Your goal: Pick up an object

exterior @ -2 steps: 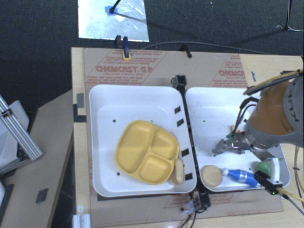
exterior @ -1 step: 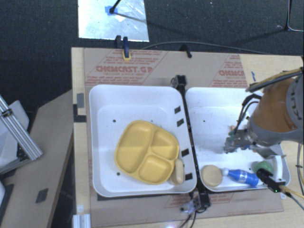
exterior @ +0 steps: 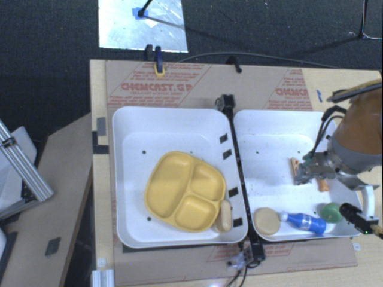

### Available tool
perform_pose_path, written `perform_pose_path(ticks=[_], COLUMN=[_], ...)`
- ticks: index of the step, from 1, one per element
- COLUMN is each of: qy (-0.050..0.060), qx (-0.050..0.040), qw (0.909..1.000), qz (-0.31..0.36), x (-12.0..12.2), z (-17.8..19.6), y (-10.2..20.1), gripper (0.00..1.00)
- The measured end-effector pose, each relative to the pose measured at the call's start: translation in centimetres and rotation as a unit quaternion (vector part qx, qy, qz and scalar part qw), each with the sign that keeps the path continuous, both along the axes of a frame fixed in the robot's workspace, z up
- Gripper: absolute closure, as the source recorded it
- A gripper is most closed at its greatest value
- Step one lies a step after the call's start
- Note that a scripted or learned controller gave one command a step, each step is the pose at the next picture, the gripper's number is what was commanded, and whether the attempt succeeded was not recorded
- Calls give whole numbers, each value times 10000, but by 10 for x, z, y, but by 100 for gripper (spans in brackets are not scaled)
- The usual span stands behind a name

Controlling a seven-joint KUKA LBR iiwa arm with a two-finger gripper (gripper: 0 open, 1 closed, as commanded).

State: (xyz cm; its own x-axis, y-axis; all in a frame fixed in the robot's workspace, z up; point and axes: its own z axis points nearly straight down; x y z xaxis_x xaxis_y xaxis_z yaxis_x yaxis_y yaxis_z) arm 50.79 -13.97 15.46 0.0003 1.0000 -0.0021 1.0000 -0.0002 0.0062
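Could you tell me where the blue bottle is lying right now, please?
The blue bottle lies on its side along the near edge of the right bin, between the tan round disc and the green object.

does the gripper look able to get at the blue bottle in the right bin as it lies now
Probably yes. The blue bottle lies on its side near the right bin's front wall, uncovered, with the gripper just above it in view. The tan round piece and green object flank it closely.
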Motion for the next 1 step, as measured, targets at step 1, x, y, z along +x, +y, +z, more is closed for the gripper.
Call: perform_pose_path(ticks=[1], qy=[-7], qx=[-1], qw=[10000], qz=[20], x=[0], z=[64], y=[-4], gripper=[100])
